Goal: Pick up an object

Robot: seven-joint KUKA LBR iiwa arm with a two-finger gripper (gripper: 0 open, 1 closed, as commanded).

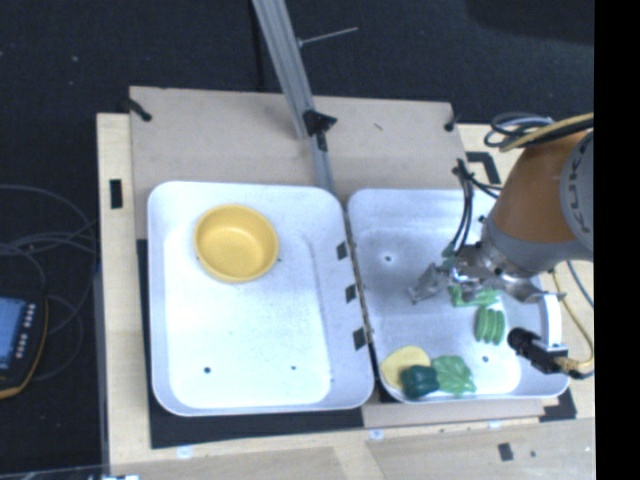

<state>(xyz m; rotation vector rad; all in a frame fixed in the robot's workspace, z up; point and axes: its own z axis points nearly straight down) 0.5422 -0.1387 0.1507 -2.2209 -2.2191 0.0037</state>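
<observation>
Worktop [120, 268]: carries two white bins side by side. Left bin [250, 368]: yellow bowl [237, 243] at its far left. Right bin [400, 228]: candidates bunched at the near edge, namely green ridged piece [489, 323], pale green lump [455, 373], yellow disc [400, 359], dark green block [418, 379]. Pincer [450, 280]: low over the right bin, far of the cluster; cannot tell whether parted or closed. Risk: objects touching, so a descent may nudge neighbours or grip none; the bin wall just beside them may block.
</observation>
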